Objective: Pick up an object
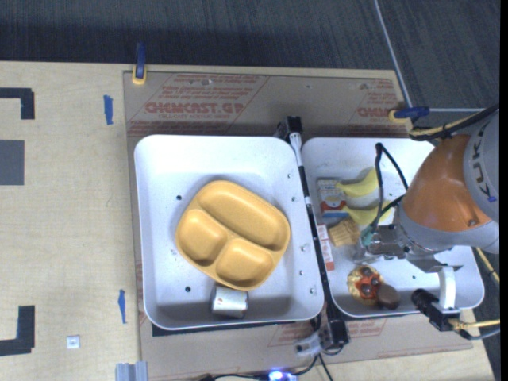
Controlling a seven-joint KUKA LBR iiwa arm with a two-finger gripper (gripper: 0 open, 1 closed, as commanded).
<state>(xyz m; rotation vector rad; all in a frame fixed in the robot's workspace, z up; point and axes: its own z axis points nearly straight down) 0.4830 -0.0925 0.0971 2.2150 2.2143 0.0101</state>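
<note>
Camera view: gripper (370, 246) over right bin (470, 292), near banana (361, 187).

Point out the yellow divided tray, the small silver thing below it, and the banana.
yellow divided tray (232, 232), camera view, central ridge.
small silver thing (228, 301), camera view, top face.
banana (361, 186), camera view, curved middle.

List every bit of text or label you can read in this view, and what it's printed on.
"CHEMCAST GP" in red, repeated print, blurred so the reading is uncertain: brown protective paper sheet under the two white bins.
"KU", cut off at the frame edge: grey arm housing.
Small red-and-white packet in the right bin: print too blurred to read.
</note>
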